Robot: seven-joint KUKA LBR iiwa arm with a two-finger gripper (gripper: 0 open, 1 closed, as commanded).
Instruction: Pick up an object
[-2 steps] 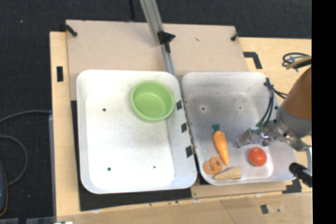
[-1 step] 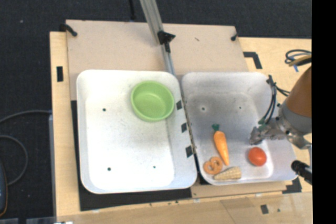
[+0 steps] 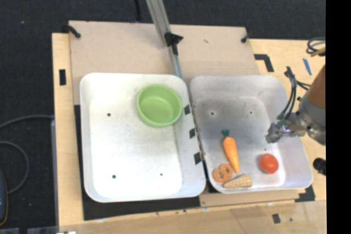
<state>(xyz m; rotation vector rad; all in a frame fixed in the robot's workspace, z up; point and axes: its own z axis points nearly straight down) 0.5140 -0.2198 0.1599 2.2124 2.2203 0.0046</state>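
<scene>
In the right bin [image 3: 241, 90] lie an orange carrot with a green top [image 3: 231, 152], a red tomato [image 3: 268, 163], a brown pretzel [image 3: 222, 172] and a pale corn cob [image 3: 238, 181], all near its front edge. My gripper [image 3: 277, 132] hangs over the bin's right side, just above and right of the tomato, with nothing seen between its fingers. A green bowl [image 3: 159, 105] sits at the back right of the left bin [image 3: 109, 140].
A slanted metal pole [image 3: 156, 8] rises from the back between the two bins. Brown board lies behind the bins, and the wooden bench edge runs along the front. Cables trail by the arm at the right.
</scene>
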